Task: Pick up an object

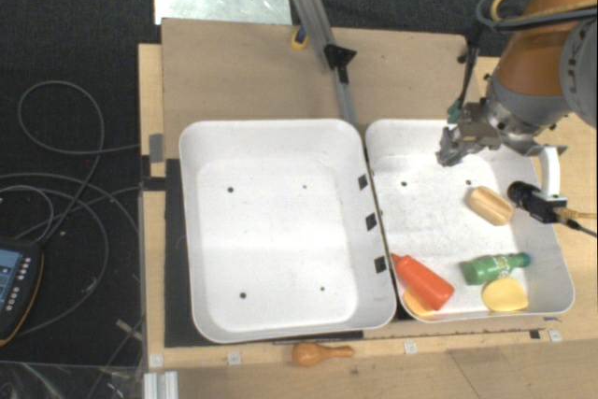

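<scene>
The right bin [411, 145] holds a tan wooden cylinder [490, 205] near its middle right. An orange-red block [423, 281] lies at its front left corner. A green bottle [493, 267] lies on its side at the front, with a yellow round piece [505, 295] just in front of it. My gripper [452, 149] hangs over the back part of the right bin, up and left of the tan cylinder. Nothing shows between its fingers.
The left bin [273, 224] sits beside the right one, joined by black clips. A small orange pear-shaped item [320, 352] lies on the bench in front of the bins. A grey pole [313, 9] slants across the back. Cables lie on the floor at left.
</scene>
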